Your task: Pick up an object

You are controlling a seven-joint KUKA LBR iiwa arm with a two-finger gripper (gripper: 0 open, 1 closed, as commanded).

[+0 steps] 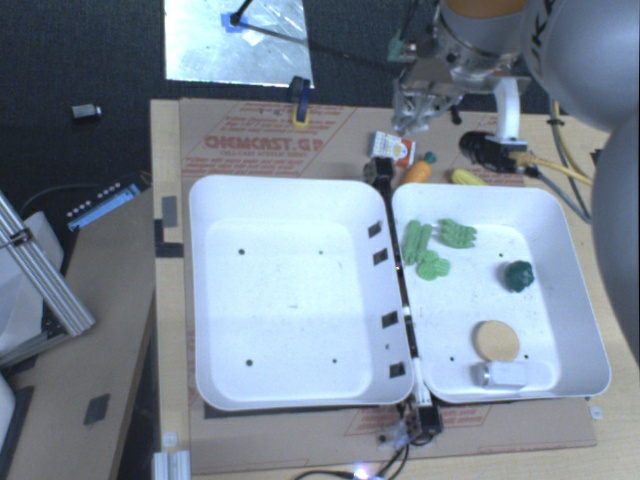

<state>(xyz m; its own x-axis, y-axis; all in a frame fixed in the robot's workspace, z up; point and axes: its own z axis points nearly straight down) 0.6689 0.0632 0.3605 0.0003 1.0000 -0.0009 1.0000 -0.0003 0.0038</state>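
My gripper [413, 118] hangs high above the far edge of the bench, behind the seam between the two bins, with nothing visibly in it. The right bin [572, 268] holds several things. Light green ridged pieces [432, 247] lie at its far left. A dark green ball [517, 275] sits toward the right wall. A tan round disc [496, 340] rests near the front, with a small white and silver object [500, 373] just in front of it.
The left bin [210, 298] stands beside the right one. Behind the bins, on the cardboard, lie a small white and red box [391, 148], an orange piece [417, 172] and a yellow piece [465, 178]. A blue and yellow clamp [299, 103] stands at the far edge.
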